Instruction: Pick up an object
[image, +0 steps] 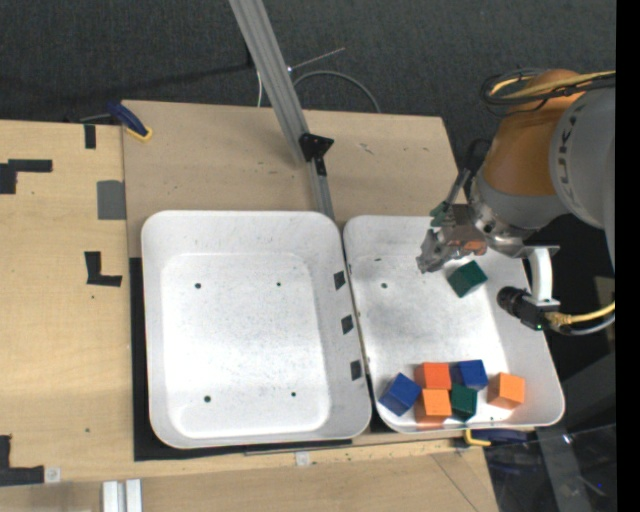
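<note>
Gripper (437, 255) sits over the right bin (400, 320). A green block (466, 277) lies tilted just beside it, to its lower right, apparently not between the fingers. Finger spread cannot be determined. Other blocks (450, 388) cluster near the bin's front edge.

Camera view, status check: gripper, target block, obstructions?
Gripper over right white bin, far end. Dark green cube just beside it, grasp unconfirmed. Six other cubes clustered at near end, out of the way.

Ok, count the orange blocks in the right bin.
3: one orange block and another below it in the near cluster, a third at the cluster's right end. Others may hide underneath.
</note>
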